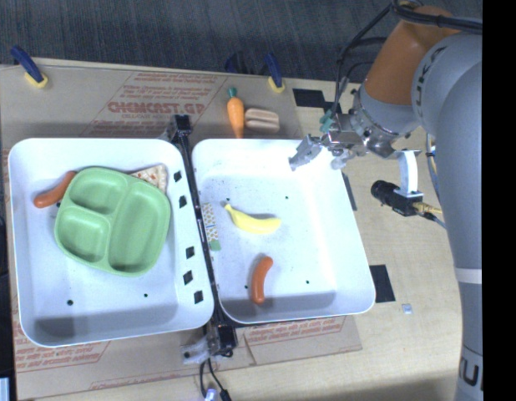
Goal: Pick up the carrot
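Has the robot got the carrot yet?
Not yet. Nothing looks done: the carrot lies on the cardboard behind the right bin, beside a small wooden block, untouched. In hand: the gripper hovers over that bin's back right corner, carrying nothing I can see. Left: move over to the carrot, grab it and lift it.

A single fixed camera sits above the desk [116, 98] and looks down at a slant, far enough back to take in both white bins whole. The left bin [24, 249] fills the left half of the frame, with the right bin [341, 257] just beside it. Beyond the left bin lies dark floor; the arm [442, 65] enters from the right.
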{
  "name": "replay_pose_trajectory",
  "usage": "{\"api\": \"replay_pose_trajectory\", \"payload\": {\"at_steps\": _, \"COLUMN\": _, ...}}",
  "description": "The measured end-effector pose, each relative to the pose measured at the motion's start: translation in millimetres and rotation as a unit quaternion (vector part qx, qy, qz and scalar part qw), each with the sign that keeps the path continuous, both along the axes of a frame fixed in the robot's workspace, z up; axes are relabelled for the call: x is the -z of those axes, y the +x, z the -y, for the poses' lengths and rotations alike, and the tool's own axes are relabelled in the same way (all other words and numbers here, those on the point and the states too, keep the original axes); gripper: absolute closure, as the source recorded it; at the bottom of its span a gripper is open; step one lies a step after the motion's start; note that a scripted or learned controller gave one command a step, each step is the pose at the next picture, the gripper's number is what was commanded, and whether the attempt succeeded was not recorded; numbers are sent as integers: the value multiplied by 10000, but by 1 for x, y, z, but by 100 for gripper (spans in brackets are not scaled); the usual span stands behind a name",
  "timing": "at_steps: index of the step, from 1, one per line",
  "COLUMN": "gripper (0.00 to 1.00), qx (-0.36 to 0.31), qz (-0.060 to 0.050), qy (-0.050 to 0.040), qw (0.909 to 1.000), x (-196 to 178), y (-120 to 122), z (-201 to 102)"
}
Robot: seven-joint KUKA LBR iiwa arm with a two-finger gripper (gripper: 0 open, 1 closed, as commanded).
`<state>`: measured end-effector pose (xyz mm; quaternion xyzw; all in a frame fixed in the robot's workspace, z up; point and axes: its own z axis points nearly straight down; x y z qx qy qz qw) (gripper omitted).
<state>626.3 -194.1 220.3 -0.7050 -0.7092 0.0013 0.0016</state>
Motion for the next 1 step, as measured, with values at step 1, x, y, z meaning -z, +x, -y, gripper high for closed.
{"api": "replay_pose_trajectory", "payload": {"at_steps": 1, "gripper": 0, "qx": 583, "qz": -3, "qy": 2, "qw": 9983, "x": 129, "y": 11, "z": 16}}
